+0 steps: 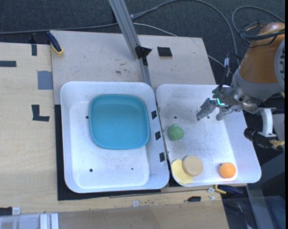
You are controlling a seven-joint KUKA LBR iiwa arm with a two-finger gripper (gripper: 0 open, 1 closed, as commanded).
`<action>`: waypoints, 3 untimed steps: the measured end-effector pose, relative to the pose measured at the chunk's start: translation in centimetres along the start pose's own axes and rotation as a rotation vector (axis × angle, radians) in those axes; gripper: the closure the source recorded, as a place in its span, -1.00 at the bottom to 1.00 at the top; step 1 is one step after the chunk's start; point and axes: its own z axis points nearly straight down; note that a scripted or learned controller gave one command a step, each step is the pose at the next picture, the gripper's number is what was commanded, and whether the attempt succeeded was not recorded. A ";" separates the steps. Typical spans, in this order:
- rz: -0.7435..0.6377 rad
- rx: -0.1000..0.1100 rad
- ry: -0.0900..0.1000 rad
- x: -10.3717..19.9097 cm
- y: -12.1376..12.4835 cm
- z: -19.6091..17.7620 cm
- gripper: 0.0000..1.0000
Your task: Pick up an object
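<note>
From my remote station I read the scene from the left. The table [19, 128] carries two shallow white bins set side by side, their inner rims touching. The left bin [77, 175] holds a teal square plate [119, 121] with rounded corners, lying flat in the upper middle; bare white floor remains along its lower and left sides.

The right bin [239, 147] holds the candidate objects. A small green ball-like object [176, 132] sits near the left wall, close to the divider. Along the lower edge, a tan round disc [193, 165] rests partly on a yellow flat piece [179, 172], both tight against the lower left corner. A small orange ball [227, 170] lies near the lower right, just beside the lower rim. All of these are matte and single-coloured.

The hand [211, 111] hangs over the upper middle of the right bin with its two fingers spread apart and nothing between them. It is well apart from every object. The bin centre between the hand and the lower row is open floor. The grey arm with its orange band [261, 51] enters over the right rim.
</note>
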 end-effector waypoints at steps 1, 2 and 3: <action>0.000 0.000 0.000 0.0 0.0 0.0 -1.00; 0.000 0.005 0.000 0.1 -0.5 6.2 -1.00; 0.001 0.005 0.001 -0.5 0.1 12.0 -1.00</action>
